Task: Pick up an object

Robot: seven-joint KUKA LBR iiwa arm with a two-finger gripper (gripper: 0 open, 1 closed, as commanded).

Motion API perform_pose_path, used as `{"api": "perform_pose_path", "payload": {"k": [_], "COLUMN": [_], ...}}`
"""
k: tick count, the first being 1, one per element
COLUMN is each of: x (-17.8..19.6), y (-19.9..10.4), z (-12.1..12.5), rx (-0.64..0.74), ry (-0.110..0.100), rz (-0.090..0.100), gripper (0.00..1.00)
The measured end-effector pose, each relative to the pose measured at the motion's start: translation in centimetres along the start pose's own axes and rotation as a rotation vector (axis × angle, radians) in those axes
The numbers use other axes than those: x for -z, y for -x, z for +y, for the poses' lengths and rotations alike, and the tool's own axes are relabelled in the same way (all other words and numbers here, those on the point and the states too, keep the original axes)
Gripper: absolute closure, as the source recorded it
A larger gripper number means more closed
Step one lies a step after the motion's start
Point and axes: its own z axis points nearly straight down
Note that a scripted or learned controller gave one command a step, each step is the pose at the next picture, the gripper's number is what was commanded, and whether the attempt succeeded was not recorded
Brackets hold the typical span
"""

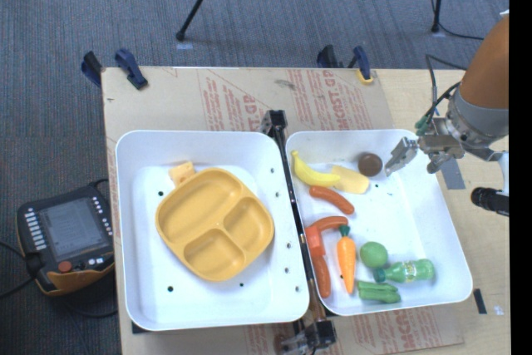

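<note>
The right bin (432,212) holds several toy foods. A yellow banana (314,173) and a pale yellow piece (353,179) lie at its far left, with a brown round piece (370,164) beside them. Red sausages (332,199) (326,224) (319,263), a carrot (347,258), a green ball (373,253), a green bottle (407,271) and a green pod (378,292) lie lower down. My gripper (418,160) hangs over the bin's far right part, just right of the brown piece. It is open, with nothing between its fingers.
The left bin (141,179) carries a yellow divided plate (214,223) and a small orange-yellow piece (182,172). A pendant controller (66,237) sits off the bench at the left. Clamps (130,66) (361,62) grip the bench's far edge.
</note>
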Motion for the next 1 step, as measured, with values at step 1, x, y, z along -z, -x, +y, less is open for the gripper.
{"api": "perform_pose_path", "payload": {"k": [1], "x": [-11.65], "y": [-4.29], "z": [0.51], "rx": [0.000], "ry": [-0.001], "rz": [0.000], "gripper": [0.00]}}
